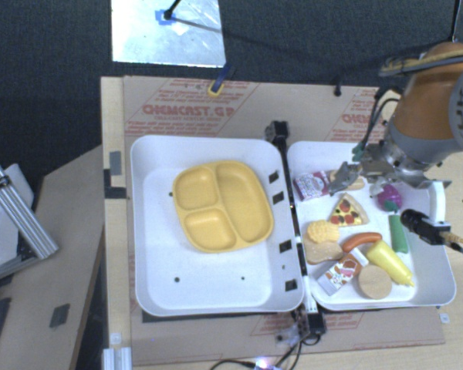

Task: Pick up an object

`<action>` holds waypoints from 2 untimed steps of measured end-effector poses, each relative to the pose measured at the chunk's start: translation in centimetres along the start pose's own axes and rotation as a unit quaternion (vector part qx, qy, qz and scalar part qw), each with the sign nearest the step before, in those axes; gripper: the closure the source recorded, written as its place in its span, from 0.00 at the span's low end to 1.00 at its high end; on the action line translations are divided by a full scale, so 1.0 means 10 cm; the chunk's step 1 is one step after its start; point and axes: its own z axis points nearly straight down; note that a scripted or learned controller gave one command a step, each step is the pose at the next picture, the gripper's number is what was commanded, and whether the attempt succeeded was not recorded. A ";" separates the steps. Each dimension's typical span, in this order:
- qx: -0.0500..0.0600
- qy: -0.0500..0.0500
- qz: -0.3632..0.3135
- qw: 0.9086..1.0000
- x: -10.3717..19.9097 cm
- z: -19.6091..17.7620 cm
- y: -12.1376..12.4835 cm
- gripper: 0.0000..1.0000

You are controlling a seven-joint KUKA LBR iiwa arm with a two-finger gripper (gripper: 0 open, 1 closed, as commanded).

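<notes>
- Left of frame: yellow divided plate [217,205] lying in left bin [150,284];
- Right: gripper [353,177] low over right bin [440,284], above pizza slice [347,210], beside purple packet [312,184].

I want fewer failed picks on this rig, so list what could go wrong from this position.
1. The right bin is crowded: the pizza slice, hot dog and yellow bottle lie close together, so a descent may nudge neighbours or catch two items.
2. The gripper hovers by the bin's far edge near a small red-and-white packet; a flat packet could slip out.
3. The purple item sits partly under the arm, hard to see.
</notes>
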 end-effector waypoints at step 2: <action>-0.005 -0.001 0.000 1.000 -0.01 0.34 0.04 0.00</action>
